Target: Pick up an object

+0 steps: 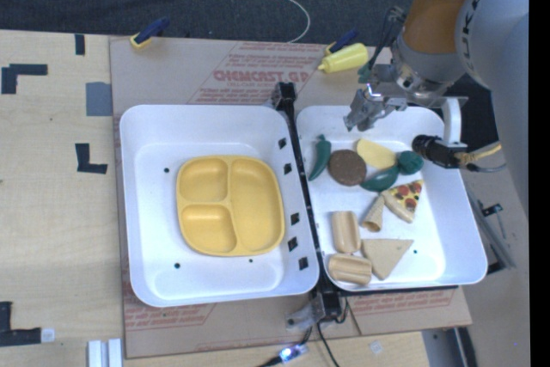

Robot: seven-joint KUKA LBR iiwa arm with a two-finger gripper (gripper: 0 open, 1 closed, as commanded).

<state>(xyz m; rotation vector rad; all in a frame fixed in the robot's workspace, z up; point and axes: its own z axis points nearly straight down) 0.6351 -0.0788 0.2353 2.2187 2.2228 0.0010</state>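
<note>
On the left, a shallow white plastic bin (142,185) holds a yellow plastic plate with three compartments (230,204), lying flat near its middle. A black clip strip runs down the seam to the neighbouring white bin (455,245) on the right. In that right bin, a dark green toy pepper (320,157) lies beside the seam, next to a round brown disc like a toy patty (347,168). Below them sit two tan cylindrical bread-like pieces (344,231) and (349,270), then a tan triangular wedge (386,255), a small cone-shaped piece (373,213) and a toy pizza slice (404,200). A pale yellow rounded piece (375,153) and a teal green curved piece (392,172) lie just above these. The two-finger gripper (364,118) hangs over the bin's upper edge, just above the yellow piece; nothing shows between its fingers, and I cannot tell how far the jaws are apart.
</note>
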